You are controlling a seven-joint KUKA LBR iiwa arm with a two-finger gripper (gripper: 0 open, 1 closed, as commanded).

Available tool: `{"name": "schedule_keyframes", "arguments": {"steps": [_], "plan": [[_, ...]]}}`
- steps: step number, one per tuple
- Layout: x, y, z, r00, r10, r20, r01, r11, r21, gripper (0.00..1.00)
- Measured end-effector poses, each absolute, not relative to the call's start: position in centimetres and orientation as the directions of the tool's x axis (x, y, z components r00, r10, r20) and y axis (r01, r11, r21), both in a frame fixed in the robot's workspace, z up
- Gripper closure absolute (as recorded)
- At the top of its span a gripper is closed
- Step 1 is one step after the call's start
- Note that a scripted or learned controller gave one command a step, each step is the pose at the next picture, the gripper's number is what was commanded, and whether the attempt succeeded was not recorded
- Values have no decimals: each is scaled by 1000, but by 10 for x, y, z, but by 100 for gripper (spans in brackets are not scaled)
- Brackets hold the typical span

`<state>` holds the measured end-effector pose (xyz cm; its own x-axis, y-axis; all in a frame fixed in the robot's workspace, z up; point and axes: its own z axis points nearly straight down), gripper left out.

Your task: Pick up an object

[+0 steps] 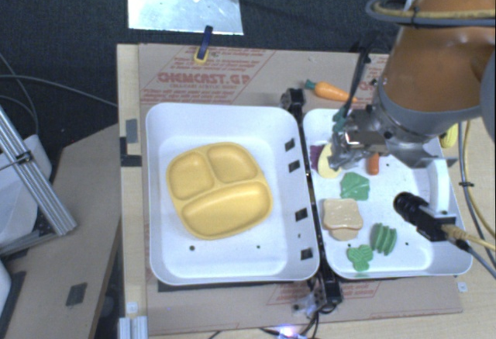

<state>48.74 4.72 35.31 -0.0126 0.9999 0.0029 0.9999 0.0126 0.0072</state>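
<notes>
Down at six o'clock in the right bin [434, 252], a crinkly green leaf piece [359, 256] and ribbed green pods [383, 238] lie flat, a tan toast slice [342, 215] just beside them. Up at twelve, a smooth orange carrot [329, 90] rests on the worktop [232, 70]. Centre of that bin, the metallic jaws [346, 145] hover low over a pale yellow piece [328, 167]; how far apart they stand, I cannot tell. Left bin [178, 120]: a glossy yellow divided plate [219, 188].

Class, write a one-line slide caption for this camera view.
Gripper lowered over toy food in right bin; yellow tray in left bin.
</notes>
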Motion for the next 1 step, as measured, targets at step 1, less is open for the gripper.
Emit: {"name": "schedule_keyframes", "arguments": {"steps": [1], "plan": [[487, 44, 334, -2, 1000, 0, 1000, 2, 2, 100]]}}
